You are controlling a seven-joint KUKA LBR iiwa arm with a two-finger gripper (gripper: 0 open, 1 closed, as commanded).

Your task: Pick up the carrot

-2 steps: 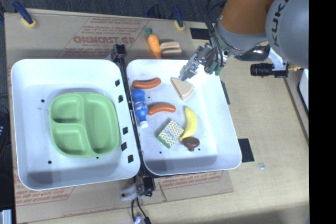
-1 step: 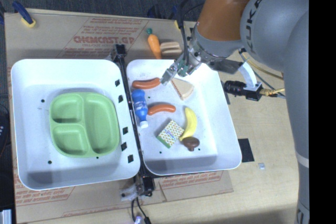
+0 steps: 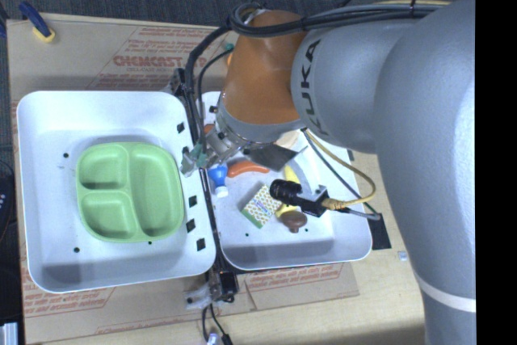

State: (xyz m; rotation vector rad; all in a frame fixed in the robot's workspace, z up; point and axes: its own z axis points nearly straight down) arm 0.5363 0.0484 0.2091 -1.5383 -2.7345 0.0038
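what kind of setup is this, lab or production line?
Probably a robot lab test bench: a grey arm reaching over two white bins, a green divided plate in the left one, a carrot and small odds and ends in the right, flattened cardboard underneath.

Casing: bulky smooth grey metal arm
Band: glossy orange ring section
Marking: dark "KUKA" lettering
Cables: thin black cables along the casing
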